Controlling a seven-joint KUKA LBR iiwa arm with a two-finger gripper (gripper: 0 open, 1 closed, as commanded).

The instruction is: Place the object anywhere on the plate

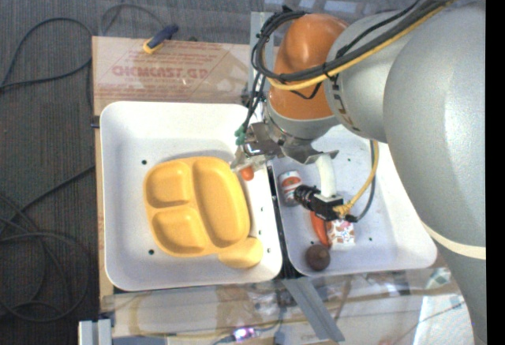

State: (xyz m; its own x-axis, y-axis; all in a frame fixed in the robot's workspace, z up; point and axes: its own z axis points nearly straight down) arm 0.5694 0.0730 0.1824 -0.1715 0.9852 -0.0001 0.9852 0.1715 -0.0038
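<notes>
Two white bins (pixel 110 201) sit above grey carpet (pixel 47 35); fingers' (pixel 246 164) state unclear.

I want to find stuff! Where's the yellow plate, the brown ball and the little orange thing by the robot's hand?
yellow plate (pixel 197 205): camera view, on its large right compartment.
brown ball (pixel 318 256): camera view, on its top.
orange thing (pixel 248 174): camera view, on its middle, below the gripper (pixel 251 148).

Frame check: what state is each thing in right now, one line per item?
yellow plate: flat in the left bin, nothing on its compartments.
small orange object: just under the gripper, at the plate's edge; grip unclear.
brown ball: resting in the right bin.
</notes>
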